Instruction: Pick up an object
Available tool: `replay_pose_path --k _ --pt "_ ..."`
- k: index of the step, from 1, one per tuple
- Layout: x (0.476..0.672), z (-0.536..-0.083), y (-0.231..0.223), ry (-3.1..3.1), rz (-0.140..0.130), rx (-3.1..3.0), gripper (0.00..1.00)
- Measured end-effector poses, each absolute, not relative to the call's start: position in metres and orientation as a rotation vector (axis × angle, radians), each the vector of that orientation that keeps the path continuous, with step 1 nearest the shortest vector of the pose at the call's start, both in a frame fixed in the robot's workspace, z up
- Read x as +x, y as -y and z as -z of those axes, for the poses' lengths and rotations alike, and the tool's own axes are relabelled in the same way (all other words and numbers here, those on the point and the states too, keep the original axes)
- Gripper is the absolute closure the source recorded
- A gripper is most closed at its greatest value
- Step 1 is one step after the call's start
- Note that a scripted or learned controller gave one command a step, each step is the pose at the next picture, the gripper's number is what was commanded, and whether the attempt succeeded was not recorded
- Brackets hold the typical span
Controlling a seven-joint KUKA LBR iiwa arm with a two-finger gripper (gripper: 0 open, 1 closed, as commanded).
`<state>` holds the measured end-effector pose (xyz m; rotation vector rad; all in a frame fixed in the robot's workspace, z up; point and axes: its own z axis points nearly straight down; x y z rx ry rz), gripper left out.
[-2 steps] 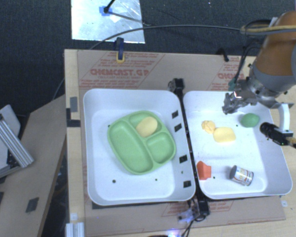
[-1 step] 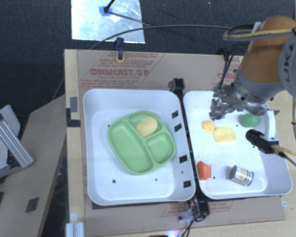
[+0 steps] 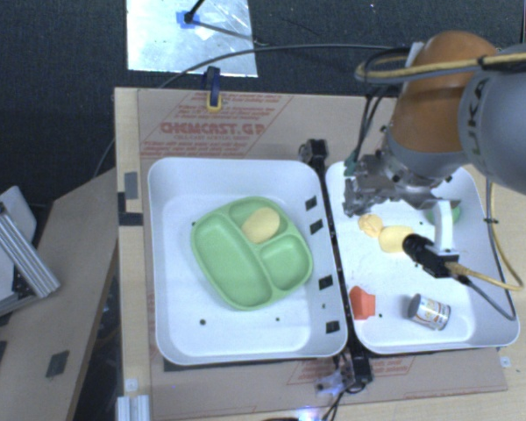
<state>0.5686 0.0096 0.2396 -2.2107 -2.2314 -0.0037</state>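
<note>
Pincer point(image 3: 361, 202) above yellow toy point(image 3: 382, 233).

**Cardboard bench against dark carpet**

A printed cardboard sheet point(image 3: 219, 121) is covering the bench. Beyond its far edge, dark carpet point(image 3: 53, 42) is showing, with a shiny foil square point(image 3: 188, 24) lying there. Left of the cardboard, an aluminium rail point(image 3: 17, 248) is slanting.

Table point(image 3: 88, 235) is tan, with a brown printed cardboard sheet point(image 3: 215, 125) lying flat on it. Two shallow white bins sit on the cardboard, touching side by side: left bin point(image 3: 171, 261) and right bin point(image 3: 486, 318), black clips point(image 3: 320, 226) along the seam between them. Beyond the left bin, a blue-and-yellow clamp point(image 3: 213, 89) grips the cardboard's far edge; silver foil square point(image 3: 191, 24) lies further back on dark cloth.
</note>
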Motion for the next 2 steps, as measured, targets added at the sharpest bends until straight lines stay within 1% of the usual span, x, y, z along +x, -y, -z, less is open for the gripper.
replay_pose_path --k 1,2 --pt "0.557 -0.227 -0.065 2.231 0.003 -2.209 1.00" --pt "0.537 -0.235 -0.110 2.231 0.002 -2.209 1.00"
